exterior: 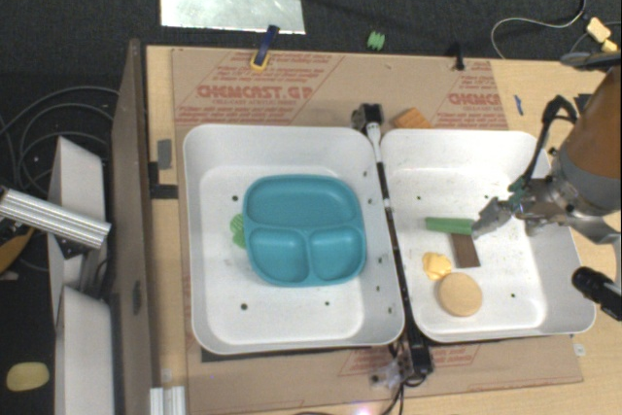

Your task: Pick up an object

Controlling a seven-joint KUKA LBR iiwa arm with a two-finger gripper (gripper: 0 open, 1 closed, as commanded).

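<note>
Left of centre, a blue divided tray point(303, 228) in the left bin point(209, 209); right of centre, in the right bin point(505, 160), a green bar point(448, 224), brown strip point(466, 250), tan round piece point(460, 294) and small yellow bit point(437, 264). Gripper point(489, 215) at right-centre, just beside the green bar's end, grip unreadable, possibly touching. Nothing lifted yet, so grasp and raise remaining.
</note>
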